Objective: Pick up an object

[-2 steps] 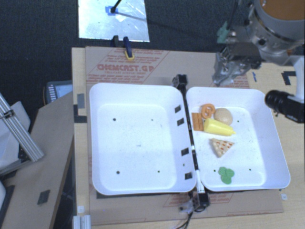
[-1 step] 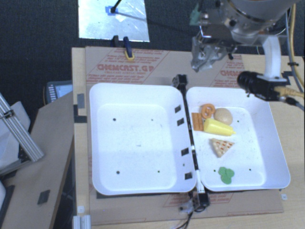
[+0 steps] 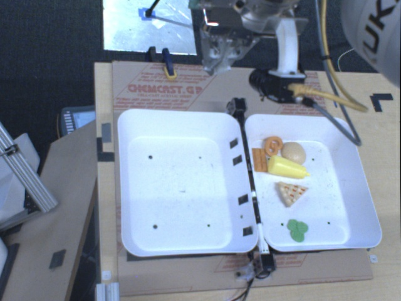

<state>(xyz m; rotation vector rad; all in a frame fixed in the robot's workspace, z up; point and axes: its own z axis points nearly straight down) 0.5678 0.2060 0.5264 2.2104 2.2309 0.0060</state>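
Green leafy toy (image 3: 297, 230) nearest, untouched; gripper (image 3: 216, 58) high above bins, finger state indiscernible, perhaps pre-approach; next: descend onto yellow wedge (image 3: 287, 166).

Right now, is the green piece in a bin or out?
In. The green piece lies flat on the floor of the right bin, near its front edge.

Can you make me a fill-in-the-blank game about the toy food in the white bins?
1. All the toy food lies in the ____ bin.
2. The green leafy toy lies nearest the ____ edge of that bin.
3. The yellow corn cob lies just above the ____ wedge.
4. The gripper hangs above the cardboard sheet, beyond the bins' ____ edge.

Missing words: right; front; pizza; far
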